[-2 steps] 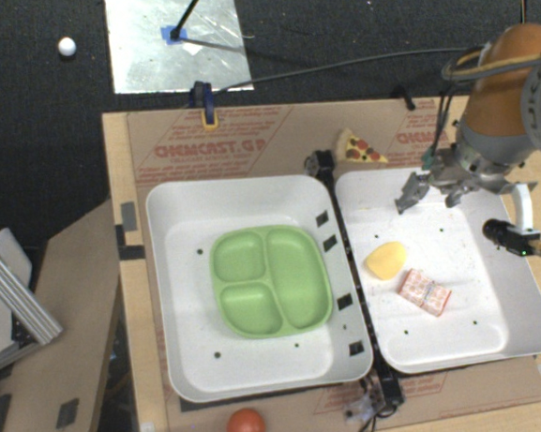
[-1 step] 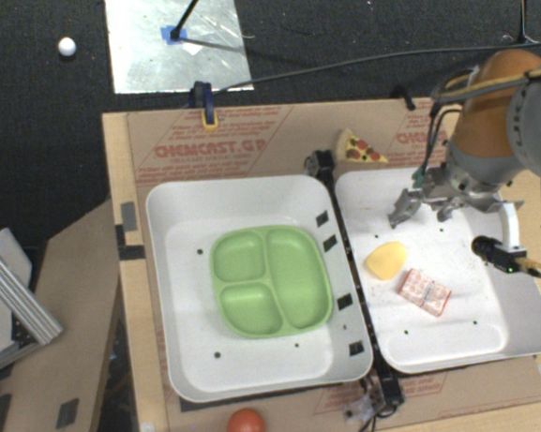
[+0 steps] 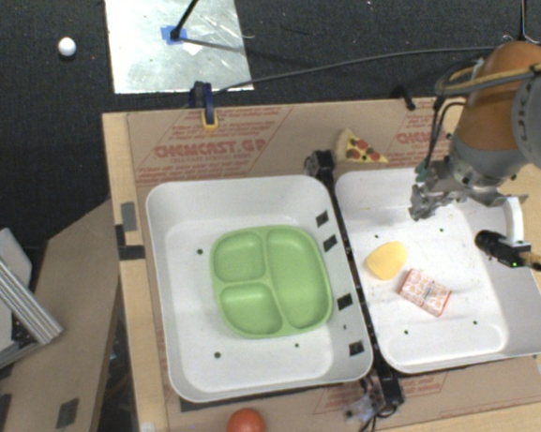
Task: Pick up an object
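Nearest, on the brown board in front of the bins: round orange-red ball (image 3: 246,428).

Left white shallow bin (image 3: 172,219): pale green three-compartment plastic tray (image 3: 270,280), sitting roughly central.

Right white shallow bin (image 3: 524,315): small pink-and-white wrapped packet (image 3: 422,292), tilted, just beside a rounded yellow lump (image 3: 385,259) up and to its left. The two look close, perhaps touching; cannot tell.

Further back in the right bin: two-finger gripper (image 3: 424,203), low over the floor near the rear wall, well apart from lump and packet. Nothing seen in it; open or closed, cannot tell.

Behind the bins on the board: toy pizza slice (image 3: 359,148). Farther back, blue clamp (image 3: 204,100).
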Tool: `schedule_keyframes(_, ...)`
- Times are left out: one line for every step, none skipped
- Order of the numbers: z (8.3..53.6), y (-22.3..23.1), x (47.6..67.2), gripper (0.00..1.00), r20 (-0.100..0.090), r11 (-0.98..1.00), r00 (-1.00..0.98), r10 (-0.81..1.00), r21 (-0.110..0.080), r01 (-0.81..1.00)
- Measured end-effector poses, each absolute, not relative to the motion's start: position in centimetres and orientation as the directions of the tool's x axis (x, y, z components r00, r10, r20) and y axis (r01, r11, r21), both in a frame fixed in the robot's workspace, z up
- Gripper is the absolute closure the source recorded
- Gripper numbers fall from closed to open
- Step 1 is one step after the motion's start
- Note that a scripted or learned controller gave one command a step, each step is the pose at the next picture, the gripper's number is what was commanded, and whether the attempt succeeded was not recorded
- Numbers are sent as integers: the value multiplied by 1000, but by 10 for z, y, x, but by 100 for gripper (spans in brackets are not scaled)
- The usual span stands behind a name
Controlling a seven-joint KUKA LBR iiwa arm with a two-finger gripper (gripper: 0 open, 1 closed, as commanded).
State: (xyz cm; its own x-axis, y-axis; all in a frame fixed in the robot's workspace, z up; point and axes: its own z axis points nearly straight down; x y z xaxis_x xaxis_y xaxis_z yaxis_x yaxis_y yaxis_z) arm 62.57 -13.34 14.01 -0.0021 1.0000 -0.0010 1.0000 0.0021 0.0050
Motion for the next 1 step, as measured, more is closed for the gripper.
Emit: schedule_keyframes(203, -131, 622, 100, -1, 4, -4, 1000, 7, 1000)
